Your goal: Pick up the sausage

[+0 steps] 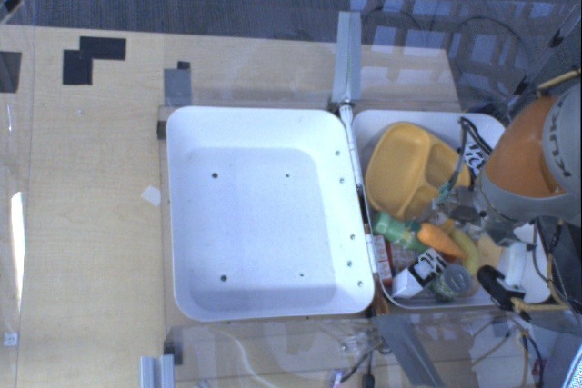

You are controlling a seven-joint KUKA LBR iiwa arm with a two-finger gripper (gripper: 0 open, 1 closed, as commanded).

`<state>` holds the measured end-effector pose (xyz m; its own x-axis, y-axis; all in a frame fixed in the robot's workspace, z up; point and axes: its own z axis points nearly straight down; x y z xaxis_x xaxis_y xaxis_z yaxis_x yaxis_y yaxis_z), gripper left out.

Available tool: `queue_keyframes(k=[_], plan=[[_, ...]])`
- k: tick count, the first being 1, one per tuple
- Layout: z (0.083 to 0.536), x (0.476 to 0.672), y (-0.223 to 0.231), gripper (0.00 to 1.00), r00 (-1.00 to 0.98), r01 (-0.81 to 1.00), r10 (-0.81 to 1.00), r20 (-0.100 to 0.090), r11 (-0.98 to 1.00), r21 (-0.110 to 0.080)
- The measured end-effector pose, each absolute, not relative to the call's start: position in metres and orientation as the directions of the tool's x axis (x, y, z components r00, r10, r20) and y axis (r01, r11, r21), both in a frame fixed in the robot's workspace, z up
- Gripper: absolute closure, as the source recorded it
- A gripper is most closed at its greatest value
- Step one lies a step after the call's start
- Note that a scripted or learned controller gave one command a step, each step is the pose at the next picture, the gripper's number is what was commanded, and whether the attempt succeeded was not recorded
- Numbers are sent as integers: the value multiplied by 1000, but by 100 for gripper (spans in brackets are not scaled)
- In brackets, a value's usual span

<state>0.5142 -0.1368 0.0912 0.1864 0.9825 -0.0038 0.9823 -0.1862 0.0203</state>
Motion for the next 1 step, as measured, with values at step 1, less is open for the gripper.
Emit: queue_keyframes(k=[1], plan=[[91, 524, -108, 0, 217, 976, 976, -12, -217, 22]])
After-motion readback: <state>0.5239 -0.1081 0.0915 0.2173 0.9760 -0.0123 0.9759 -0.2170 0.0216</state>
